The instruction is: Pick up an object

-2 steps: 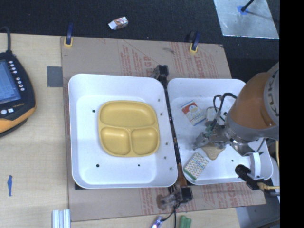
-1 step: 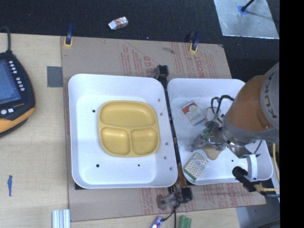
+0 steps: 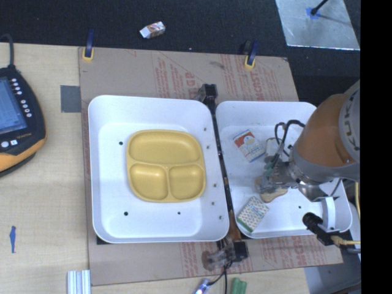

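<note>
Landmark is the shallow white right-hand bin (image 3: 228,164). The grey arm with the orange band (image 3: 324,136) reaches in over that bin's right side, and the two-finger gripper (image 3: 272,179) sits low near the bin's middle, just above a small tan object (image 3: 274,193) lying on the bin floor. The gripper appears to touch or nearly touch the tan object, but the wrist and dark cabling hide the tips, so whether the hand is spread or closed cannot be told, and nothing is visibly clamped. A small white card packet with red and green print (image 3: 247,144) lies toward the bin's far-left part, apart from the gripper. A flat white packet with a green dotted pattern (image 3: 252,213) lies tilted at the bin's near-left corner, close beside the tan object but not touching it. Left of the bin, edge to edge with it, sits the second shallow white bin (image 3: 104,164), holding a yellow three-compartment plastic tray (image 3: 165,164) at its centre. Further left of that lies a black and orange teach pendant (image 3: 15,124).
</note>
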You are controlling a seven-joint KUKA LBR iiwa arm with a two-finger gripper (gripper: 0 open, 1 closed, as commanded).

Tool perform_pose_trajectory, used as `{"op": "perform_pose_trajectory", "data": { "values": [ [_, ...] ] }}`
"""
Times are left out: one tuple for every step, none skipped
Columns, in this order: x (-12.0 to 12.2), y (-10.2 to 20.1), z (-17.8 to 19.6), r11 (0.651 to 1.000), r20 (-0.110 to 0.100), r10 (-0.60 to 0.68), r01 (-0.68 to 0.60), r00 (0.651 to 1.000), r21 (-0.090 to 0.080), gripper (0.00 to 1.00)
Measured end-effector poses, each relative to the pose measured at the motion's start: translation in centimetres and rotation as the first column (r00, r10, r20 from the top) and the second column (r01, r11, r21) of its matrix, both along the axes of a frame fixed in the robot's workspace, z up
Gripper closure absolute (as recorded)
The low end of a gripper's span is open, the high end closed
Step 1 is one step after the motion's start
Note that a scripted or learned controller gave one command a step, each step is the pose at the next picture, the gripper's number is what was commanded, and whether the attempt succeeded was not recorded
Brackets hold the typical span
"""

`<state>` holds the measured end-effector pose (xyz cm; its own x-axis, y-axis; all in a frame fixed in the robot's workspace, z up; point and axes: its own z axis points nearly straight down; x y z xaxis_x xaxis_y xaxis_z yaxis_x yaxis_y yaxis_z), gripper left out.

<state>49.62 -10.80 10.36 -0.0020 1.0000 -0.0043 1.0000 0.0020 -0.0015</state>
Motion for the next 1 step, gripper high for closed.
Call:
{"op": "perform_pose_trajectory", "data": {
  "values": [
    [-0.01, 0.0, 0.0, 1.0, 0.0, 0.001, -0.001, 1.0, -0.001, 0.0]
  ]
}}
